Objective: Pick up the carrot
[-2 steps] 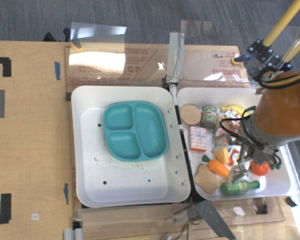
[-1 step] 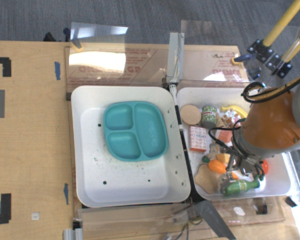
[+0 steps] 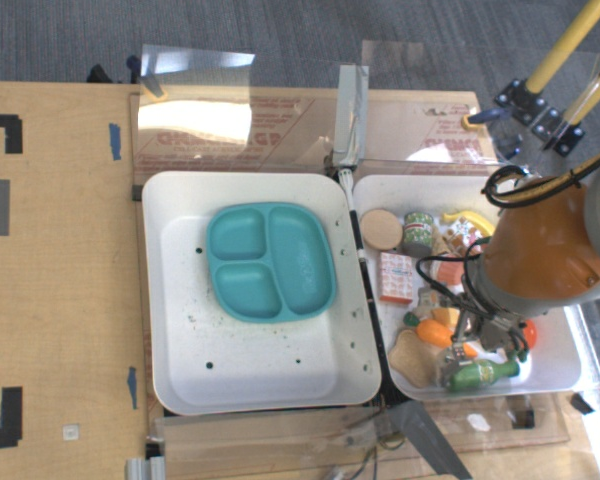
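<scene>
Orange and stubby, the carrot [image 3: 436,332] lies in the right bin [image 3: 560,368], touching the left side of the end effector [image 3: 467,346], its long axis running roughly left to right. Whether the end effector is released or clenched I cannot tell. A green bottle [image 3: 480,373] sits just near of it and a red box [image 3: 397,276] lies just beyond, crowding any approach.
</scene>
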`<state>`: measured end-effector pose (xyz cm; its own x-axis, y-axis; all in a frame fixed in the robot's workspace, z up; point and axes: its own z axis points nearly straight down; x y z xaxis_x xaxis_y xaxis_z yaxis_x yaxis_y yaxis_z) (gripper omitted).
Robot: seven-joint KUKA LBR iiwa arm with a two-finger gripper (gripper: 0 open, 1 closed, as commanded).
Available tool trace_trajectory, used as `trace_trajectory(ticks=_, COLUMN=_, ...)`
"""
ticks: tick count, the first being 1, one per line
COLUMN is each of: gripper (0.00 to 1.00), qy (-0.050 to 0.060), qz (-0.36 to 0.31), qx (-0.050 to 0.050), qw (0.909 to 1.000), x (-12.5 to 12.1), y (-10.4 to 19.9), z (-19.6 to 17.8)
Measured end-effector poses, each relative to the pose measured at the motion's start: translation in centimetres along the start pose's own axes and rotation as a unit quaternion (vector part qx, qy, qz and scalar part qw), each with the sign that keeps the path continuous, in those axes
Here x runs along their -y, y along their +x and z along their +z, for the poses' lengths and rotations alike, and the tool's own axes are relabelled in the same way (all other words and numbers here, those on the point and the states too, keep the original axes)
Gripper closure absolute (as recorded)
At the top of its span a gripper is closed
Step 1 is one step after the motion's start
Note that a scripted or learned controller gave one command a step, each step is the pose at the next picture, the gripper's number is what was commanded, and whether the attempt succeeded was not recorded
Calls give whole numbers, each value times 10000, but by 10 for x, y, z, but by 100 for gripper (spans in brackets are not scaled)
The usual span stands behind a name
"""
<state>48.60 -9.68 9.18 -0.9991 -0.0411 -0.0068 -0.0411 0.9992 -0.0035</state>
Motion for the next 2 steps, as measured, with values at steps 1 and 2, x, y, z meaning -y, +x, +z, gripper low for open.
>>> trace_trajectory(ticks=1, gripper=100, qy=7, qz=-5, qx=57, qw=10000, x=-1, y=-3, z=-12)
trace_trajectory(ticks=2, gripper=100, qy=-31, qz=374, qx=32, qw=9993, x=-80, y=-2, z=-97)
